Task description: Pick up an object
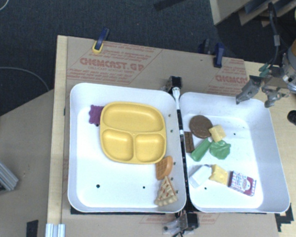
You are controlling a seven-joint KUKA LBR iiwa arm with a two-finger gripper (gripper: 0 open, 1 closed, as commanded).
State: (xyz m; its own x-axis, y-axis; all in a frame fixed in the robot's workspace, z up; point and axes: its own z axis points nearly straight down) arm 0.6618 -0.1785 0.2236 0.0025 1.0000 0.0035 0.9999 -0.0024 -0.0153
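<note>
My gripper (257, 98) hangs over the far right corner of the right bin (272, 139), its two fingers spread open with nothing between them. Below it in that bin lie a brown round cookie (200, 126), a small yellow piece (217, 132), a green toy vegetable (210, 149), a brown bar (188, 142), a white and yellow piece (210, 174) and a red-and-white packet (241, 182). All of them sit well in front and to the left of the gripper.
The left bin (81, 155) holds a yellow divided plate (133, 131), a purple item (95, 114) at its left, an orange pastry (164, 167) and a waffle wedge (166, 192). Clamps (99, 41) sit on the cardboard's far edge.
</note>
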